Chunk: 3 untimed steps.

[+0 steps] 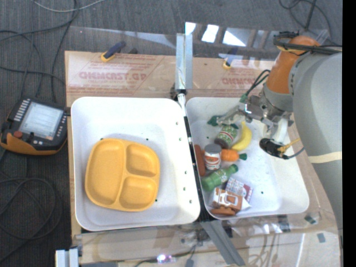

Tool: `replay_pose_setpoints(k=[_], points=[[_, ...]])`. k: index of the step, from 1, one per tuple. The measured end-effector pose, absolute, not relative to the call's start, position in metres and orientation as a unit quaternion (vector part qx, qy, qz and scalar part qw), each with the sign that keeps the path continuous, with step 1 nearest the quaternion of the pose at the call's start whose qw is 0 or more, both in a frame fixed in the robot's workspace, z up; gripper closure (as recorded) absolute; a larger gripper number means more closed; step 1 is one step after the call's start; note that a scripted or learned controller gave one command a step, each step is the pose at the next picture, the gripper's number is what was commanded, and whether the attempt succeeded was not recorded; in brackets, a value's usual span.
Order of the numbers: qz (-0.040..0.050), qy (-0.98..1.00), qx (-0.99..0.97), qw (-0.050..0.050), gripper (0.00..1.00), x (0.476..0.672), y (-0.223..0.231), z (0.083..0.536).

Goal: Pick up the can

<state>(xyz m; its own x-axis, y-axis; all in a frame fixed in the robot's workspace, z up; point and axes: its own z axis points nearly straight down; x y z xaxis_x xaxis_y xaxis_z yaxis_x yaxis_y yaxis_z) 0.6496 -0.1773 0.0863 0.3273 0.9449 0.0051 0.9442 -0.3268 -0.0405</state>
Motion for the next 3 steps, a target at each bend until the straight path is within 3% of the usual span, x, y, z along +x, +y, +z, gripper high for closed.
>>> replay_pose_setpoints(k=[1, 2, 3], points=[[0.0082, -0.504, -0.864, 0.001, 0.00, 0.625, -0.141, 0.086], [0.0051, -0.505, -0.863, -0.003, 1.00, 0.628, -0.139, 0.096], [0.0039, -0.509, -0.861, -0.005, 1.00, 0.632, -0.104, 0.090]])
